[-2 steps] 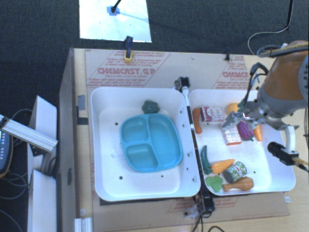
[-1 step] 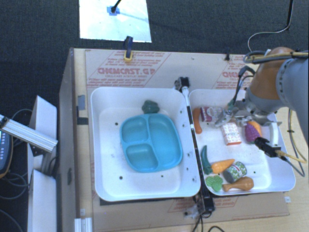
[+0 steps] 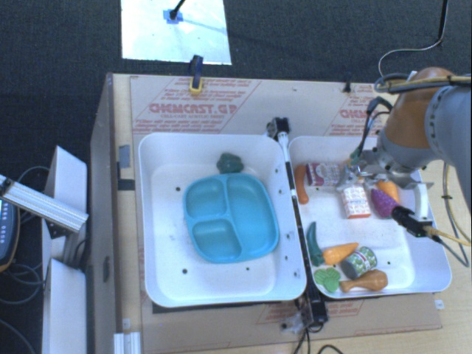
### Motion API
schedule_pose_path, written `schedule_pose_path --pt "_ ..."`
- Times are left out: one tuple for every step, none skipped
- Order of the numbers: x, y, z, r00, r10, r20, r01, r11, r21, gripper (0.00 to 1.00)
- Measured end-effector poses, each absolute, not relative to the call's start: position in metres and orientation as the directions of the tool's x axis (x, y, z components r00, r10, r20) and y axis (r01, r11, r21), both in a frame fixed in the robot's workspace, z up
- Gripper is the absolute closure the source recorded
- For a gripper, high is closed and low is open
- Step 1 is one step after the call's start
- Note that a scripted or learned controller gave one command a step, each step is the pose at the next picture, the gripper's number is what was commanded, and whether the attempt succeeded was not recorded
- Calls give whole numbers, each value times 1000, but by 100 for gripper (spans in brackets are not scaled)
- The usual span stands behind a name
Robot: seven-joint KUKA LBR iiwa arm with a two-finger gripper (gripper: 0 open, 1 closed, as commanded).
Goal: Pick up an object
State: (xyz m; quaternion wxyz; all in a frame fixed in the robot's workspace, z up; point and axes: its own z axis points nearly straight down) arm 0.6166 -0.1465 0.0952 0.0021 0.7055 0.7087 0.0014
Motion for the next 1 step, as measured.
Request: schedule_pose_path --pt "651 -53 186 -4 1000 1 1000 4 5 100"
